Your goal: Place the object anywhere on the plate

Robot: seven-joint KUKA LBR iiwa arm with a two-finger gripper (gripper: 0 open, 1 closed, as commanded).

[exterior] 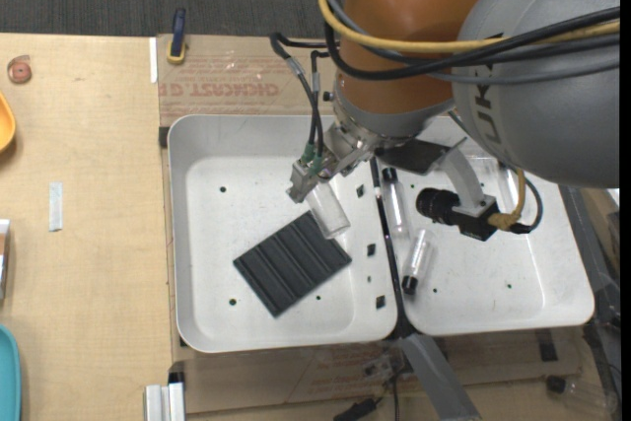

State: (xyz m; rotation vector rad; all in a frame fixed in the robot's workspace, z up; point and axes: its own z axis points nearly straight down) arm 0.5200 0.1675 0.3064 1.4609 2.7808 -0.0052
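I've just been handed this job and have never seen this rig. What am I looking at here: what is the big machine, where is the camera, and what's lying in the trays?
This is one picture from a camera fixed above the bench, looking down at a slant. The large grey and orange shape is a robot arm reaching in from the right. Its gripper hangs over the left white bin. In that bin lies a dark ribbed plate, flat and turned at an angle. The gripper's tip sits just above the plate's upper corner. I cannot tell whether it holds anything. The right bin sits beside it, partly hidden by the arm. Cardboard lies behind the bins.
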